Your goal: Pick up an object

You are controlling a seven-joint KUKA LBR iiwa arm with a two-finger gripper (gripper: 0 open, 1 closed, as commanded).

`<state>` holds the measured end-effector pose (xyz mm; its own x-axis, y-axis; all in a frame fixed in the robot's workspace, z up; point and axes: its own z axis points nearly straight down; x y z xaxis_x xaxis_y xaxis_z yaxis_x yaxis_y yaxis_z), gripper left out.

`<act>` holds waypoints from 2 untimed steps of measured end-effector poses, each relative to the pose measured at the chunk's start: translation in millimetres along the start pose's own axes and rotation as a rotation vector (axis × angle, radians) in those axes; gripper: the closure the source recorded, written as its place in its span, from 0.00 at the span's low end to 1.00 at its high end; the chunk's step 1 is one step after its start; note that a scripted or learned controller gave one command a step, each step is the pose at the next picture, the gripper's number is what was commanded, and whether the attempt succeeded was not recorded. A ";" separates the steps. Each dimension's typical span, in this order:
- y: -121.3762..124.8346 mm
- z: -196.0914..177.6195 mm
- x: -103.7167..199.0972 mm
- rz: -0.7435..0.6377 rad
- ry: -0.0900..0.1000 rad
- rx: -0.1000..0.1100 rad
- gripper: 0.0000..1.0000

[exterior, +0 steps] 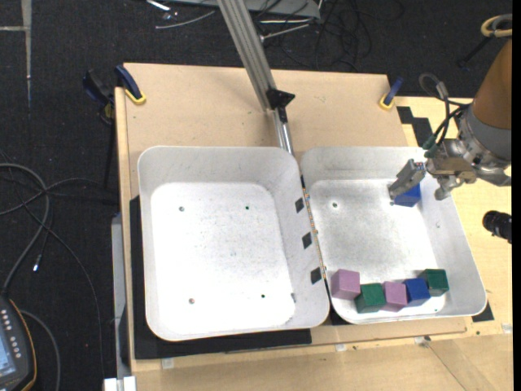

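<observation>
My gripper (423, 182) above right bin (456, 243), fingers closed on blue block (409, 194), lifted near bin's far right side. Along near wall I see row: purple cube (346, 283), green (370, 296), purple (396, 293), blue (417, 289), green (436, 280). Left bin (155, 218) alongside on worktop (203, 104).

- My gripper (424, 181) hangs over the right bin (370, 226), a blue block (409, 194) between its fingers.
- Five blocks (391, 289) line the bin's near wall.
- The left bin (216, 239) sits alongside.
</observation>
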<state>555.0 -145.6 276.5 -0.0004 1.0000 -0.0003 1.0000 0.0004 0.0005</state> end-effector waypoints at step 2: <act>79.3 183.9 -77.5 -0.004 0.000 0.000 0.00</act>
<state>634.4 -223.1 92.6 -0.0044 1.0000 -0.0006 1.0000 0.0044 0.0005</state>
